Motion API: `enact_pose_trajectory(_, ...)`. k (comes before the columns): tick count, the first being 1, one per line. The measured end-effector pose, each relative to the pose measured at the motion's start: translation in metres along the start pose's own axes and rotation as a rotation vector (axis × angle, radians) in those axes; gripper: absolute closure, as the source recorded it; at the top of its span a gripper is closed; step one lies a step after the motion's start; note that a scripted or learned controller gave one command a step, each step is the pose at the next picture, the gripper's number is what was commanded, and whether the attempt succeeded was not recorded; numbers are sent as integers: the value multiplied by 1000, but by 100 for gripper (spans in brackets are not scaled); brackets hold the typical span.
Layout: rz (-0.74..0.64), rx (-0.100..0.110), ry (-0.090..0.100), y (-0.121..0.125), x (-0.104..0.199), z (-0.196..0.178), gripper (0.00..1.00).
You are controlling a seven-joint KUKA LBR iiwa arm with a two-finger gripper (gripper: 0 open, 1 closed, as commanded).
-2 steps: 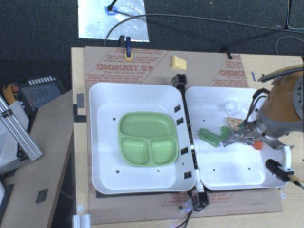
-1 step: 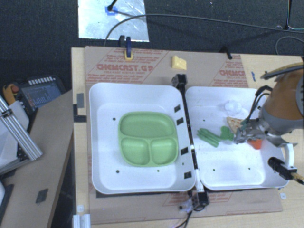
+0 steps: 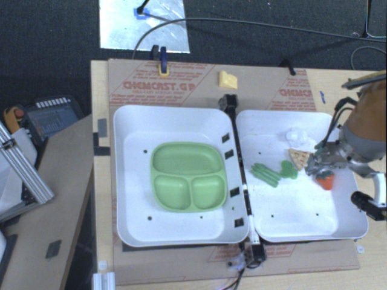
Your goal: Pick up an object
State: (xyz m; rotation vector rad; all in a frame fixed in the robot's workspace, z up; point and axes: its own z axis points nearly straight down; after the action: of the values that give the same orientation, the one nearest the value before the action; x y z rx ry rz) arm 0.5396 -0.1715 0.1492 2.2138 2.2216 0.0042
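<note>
so the claw point(image 3: 318, 167) is down low in the right bin point(image 3: 290, 219), parked over a little red-orange thing point(image 3: 326, 180) near the bin's right side. honestly can't tell how the claw is set, the wrist and the metal bits hide that end of it, and i can't see anything clearly pinched in it either.

my guess is the red-orange piece is the target, since it sits just under the claw. it looks like a small plastic toy food, so probably light, hard and a bit slick. rounded too, so it may squirt out sideways if pinched off-centre. best bet would be across its widest middle, straight down.

other options in the same bin: a tan wedge point(image 3: 299, 157) touching or just beside the claw's left, a crumpled white blob point(image 3: 296, 136) above that which looks soft and squashy, and a green piece point(image 3: 271, 173) further left, long and ridged, likely easy to grab across its narrow width.

the left bin point(image 3: 130, 180) holds a green divided tray point(image 3: 185, 176), wide and flat, awkward for a two-finger pinch.
</note>
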Motion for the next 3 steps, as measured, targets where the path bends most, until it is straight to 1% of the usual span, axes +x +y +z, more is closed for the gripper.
enact_pose_trajectory(1,-2,-2,0,7,7,-61,100)
enact_pose_trajectory(2,-2,-1,0,5,9,-105,100)
enact_pose_trajectory(3,-6,3,3,26,61,-91,100)
